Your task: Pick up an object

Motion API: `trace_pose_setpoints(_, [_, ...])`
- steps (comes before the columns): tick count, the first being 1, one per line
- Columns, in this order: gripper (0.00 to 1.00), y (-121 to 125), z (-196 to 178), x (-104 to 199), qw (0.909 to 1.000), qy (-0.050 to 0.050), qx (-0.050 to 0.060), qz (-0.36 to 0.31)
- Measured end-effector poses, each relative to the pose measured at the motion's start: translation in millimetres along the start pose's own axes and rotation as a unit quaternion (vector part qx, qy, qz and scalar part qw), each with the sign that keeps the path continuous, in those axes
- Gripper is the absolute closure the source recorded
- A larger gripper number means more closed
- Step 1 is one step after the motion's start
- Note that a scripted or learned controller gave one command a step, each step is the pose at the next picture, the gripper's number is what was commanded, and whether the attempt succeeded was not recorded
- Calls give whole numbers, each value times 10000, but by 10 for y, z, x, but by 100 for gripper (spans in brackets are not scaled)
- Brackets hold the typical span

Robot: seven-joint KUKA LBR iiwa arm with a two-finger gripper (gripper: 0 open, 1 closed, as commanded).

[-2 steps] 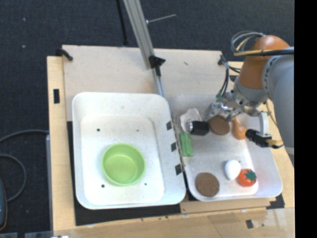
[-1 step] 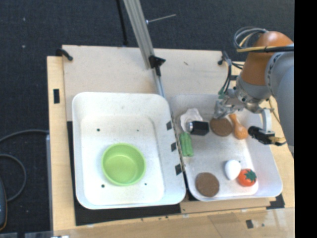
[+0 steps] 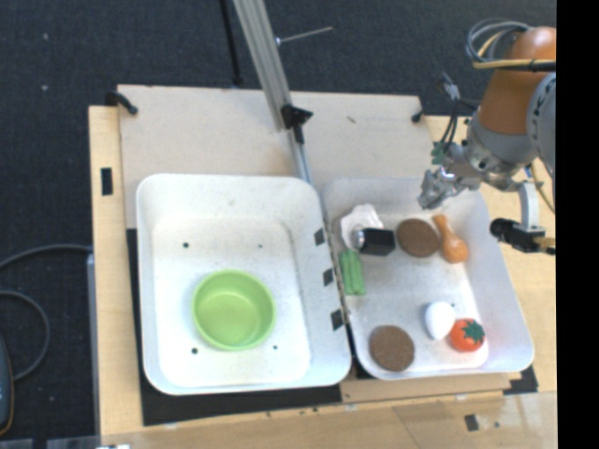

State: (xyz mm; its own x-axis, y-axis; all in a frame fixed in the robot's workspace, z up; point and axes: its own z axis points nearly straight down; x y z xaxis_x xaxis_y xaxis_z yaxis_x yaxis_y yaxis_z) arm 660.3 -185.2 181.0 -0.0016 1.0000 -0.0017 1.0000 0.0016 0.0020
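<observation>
Closest to the viewer, at the front edge of the right bin [image 3: 412, 288], lie a dark brown disc [image 3: 391, 347], a white egg-shaped piece [image 3: 438, 319] and a red tomato-like toy [image 3: 467, 335] with a green top.

No object is named by the task; judging by position, the likeliest target is the orange carrot-shaped toy [image 3: 450, 239] at the back right of this bin. It lies flat, just below the gripper [image 3: 438, 190], which hangs over the bin's back rim. Whether the gripper is open or closed cannot be told from this angle, and nothing is seen held in it.

The toy looks small, light and probably smooth plastic — apt to slip or roll. Its narrow middle, taken across the short way, seems the surest hold.

Touching it on the left is a second brown disc [image 3: 418, 238], which crowds that side. Further left sit a black block [image 3: 377, 241] and a crumpled white item [image 3: 358, 221], with a green stick [image 3: 352, 272] along the bin's left wall.

Beyond, the left bin [image 3: 215, 223] holds a green bowl [image 3: 232, 309].
</observation>
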Motion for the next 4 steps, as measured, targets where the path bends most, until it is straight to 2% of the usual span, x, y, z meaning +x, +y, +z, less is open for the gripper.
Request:
trace_pose_setpoints(1, [100,15,-551,-19,10000,-3,-30,-19])
trace_pose_setpoints(2, [100,23,-655,-27,10000,3,-11,-28])
trace_pose_setpoints(4, [100,-118,-823,1060,10000,16,5,-28])
